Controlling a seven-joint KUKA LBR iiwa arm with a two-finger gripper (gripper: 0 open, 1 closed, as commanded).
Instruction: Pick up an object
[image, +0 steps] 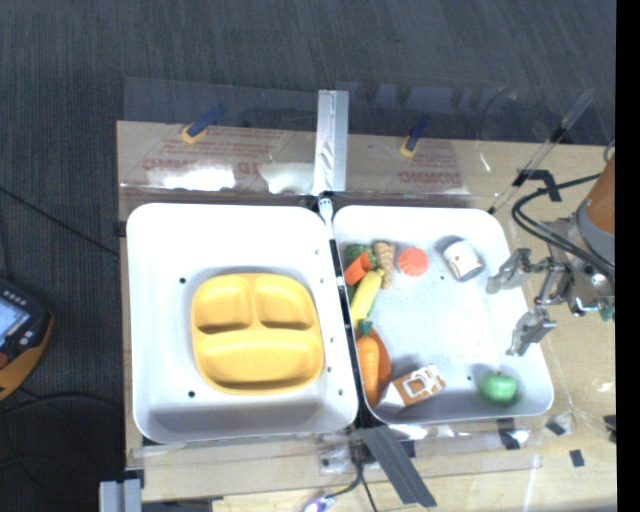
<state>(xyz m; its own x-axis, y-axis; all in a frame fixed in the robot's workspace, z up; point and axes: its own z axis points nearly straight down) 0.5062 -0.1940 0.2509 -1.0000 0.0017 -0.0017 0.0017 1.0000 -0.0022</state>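
Camera view has the gripper (518, 300) spread and bare over the right bin's (440, 300) far edge, so reaching comes next, perhaps toward the apple (498, 386).

On the table, a yellow compartmented plastic tray (258, 331) lies in the left shallow white bin (160, 250), while the right shallow white bin (440, 330) holds toy foods, with the metal hand (520, 300) open, empty, over its right rim.
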